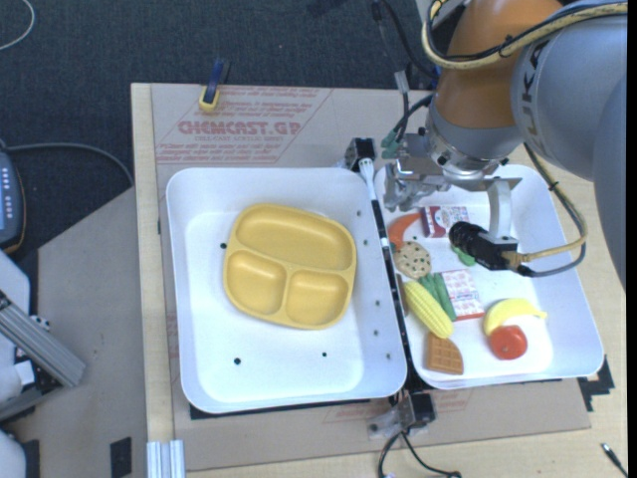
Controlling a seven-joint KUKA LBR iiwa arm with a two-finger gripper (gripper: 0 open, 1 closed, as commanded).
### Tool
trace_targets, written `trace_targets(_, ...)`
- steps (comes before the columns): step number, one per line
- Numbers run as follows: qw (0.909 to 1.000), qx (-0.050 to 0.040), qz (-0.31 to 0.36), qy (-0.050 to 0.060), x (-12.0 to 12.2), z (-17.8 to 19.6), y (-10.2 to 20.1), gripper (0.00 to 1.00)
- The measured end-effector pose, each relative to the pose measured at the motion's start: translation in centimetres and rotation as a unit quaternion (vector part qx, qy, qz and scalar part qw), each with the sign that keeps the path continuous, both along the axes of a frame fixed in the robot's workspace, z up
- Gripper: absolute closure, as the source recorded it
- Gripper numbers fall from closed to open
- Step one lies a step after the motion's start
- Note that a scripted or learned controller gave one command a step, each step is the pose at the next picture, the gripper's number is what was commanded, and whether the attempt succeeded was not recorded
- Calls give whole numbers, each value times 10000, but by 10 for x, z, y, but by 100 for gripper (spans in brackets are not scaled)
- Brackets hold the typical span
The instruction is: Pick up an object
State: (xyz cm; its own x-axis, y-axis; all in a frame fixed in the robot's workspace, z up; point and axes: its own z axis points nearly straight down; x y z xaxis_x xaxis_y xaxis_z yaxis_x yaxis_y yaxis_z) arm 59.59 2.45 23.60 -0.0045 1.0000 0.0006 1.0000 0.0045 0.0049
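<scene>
Even, bright overhead light fills the scene, and the left bin (189,267) well to the left of the gripper (403,192) is nearly washed out to flat white. The yellow tray (289,265) there throws only a thin, soft shadow. Above the gripper, the arm's orange band (488,43) carries a broad sheen, and the whole picture is slightly soft and grainy.

A flat tan cardboard-covered surface (249,118) printed with red lettering carries two shallow white plastic bins side by side, the left bin (199,297) touching the right bin (572,307) along a shared edge. A small blue-and-yellow clamp (212,86) grips the surface's far edge.
</scene>
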Motion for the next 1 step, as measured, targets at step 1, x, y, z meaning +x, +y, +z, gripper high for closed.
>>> trace_targets(1,10000,-2,-28,49,-12,-16,-6,100)
